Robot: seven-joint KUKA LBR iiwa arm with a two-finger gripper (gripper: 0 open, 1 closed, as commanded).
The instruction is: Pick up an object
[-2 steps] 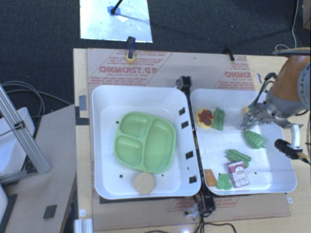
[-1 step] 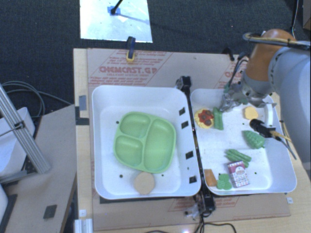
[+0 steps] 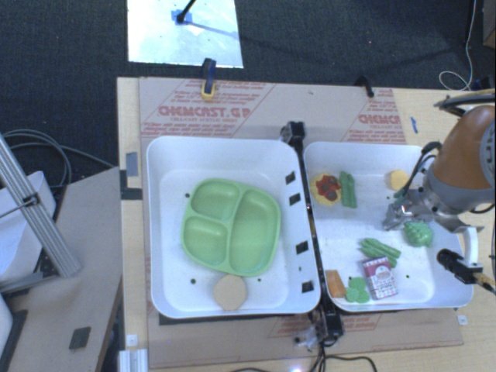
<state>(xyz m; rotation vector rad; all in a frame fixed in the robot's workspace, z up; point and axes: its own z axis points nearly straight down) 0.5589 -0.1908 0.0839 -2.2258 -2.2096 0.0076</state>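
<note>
My gripper (image 3: 397, 217) hangs low over the right bin (image 3: 372, 155), near its right side, on the grey arm with the orange band (image 3: 465, 149). Just right of and below it lies a green broccoli piece (image 3: 418, 233), touching or nearly touching the gripper. A yellow round piece (image 3: 398, 180) sits above it. Green bean pods (image 3: 380, 248) lie to its lower left. Further down are a red-and-white box (image 3: 379, 277), a small green piece (image 3: 356, 291) and an orange wedge (image 3: 335, 284). A pizza-like toy (image 3: 327, 188) and a green pod (image 3: 347, 190) lie at the bin's upper left.
The left bin (image 3: 167, 208) holds a green divided plate (image 3: 231, 225) and a tan round disc (image 3: 230, 291) near its front wall. A black divider with clips (image 3: 304, 208) runs between the bins. Cardboard (image 3: 256, 107) lies under both.
</note>
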